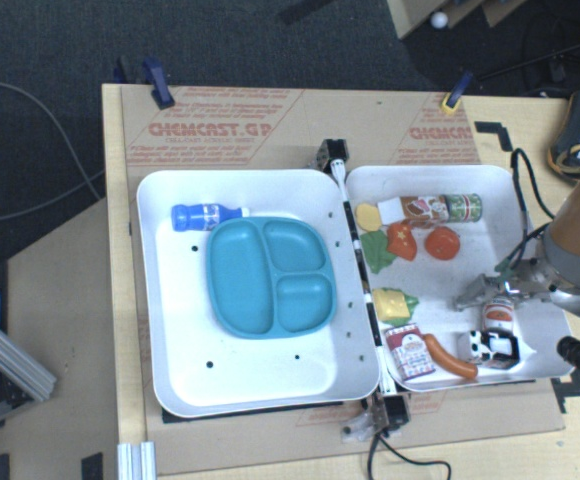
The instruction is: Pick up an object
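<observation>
You can't tell the claw's [498, 293] opening above the small can [498, 318]; it's stiff, light and slippery, so grip its sides.

At the right edge of the frame you see the arm [577, 238]: a rounded grey body with an orange-brown band across it. Below the band sits a grey metal wrist, from which thin silver gripper [485, 293] parts branch leftward.
</observation>
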Controlling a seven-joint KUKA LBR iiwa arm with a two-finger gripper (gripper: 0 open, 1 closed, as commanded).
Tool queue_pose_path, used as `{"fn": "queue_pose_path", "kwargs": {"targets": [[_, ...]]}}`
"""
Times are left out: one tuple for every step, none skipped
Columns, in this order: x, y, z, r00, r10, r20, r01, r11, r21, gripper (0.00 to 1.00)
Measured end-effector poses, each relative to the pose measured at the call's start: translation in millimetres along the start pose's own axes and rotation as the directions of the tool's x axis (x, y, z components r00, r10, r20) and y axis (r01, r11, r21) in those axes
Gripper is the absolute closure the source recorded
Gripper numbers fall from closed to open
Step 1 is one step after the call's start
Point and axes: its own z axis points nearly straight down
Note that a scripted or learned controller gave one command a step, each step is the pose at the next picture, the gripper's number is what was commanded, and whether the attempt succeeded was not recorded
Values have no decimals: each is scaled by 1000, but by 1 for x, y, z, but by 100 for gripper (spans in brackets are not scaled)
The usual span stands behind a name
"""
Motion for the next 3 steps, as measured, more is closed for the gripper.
{"fn": "queue_pose_path", "kwargs": {"targets": [[23, -28, 0, 1000, 1, 2, -1, 1000, -2, 0], [88, 21, 0, 1000, 0, 4, 0, 1000, -5, 0], [95, 91, -1, 1000, 0, 4, 0, 1000, -4, 0]]}}
